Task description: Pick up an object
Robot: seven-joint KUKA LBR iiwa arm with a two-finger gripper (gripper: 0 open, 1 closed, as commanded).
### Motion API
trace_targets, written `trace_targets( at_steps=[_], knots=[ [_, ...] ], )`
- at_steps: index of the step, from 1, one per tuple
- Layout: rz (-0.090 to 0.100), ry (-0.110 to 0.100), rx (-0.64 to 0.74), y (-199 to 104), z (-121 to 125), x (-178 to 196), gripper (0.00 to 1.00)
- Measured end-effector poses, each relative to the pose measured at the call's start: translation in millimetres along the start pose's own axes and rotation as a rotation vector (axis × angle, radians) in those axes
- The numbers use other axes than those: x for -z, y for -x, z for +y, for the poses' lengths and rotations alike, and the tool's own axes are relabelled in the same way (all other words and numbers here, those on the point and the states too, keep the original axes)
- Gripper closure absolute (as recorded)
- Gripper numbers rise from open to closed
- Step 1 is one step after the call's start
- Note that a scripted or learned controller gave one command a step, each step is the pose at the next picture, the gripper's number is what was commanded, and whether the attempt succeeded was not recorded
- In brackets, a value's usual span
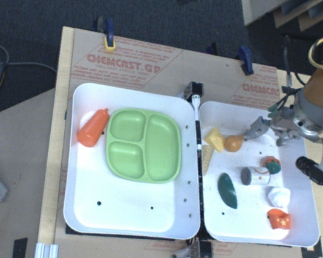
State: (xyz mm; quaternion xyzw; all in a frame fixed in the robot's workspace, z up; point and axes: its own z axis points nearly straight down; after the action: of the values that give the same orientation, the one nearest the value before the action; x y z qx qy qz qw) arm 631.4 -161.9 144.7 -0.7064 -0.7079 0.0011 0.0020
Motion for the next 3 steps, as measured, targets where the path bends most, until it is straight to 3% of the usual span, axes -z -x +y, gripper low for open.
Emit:
trace_targets(
  at_steps=[1,2,3],
  knots=[
    [-0.004,0.011,-0.002,1,3,-46,0.0],
    [-0.002,0.007,-0.002,0,1,-38,1.0],
    [-0.003,0.01,-0.002,2,4,5,1.0]
  ],
)
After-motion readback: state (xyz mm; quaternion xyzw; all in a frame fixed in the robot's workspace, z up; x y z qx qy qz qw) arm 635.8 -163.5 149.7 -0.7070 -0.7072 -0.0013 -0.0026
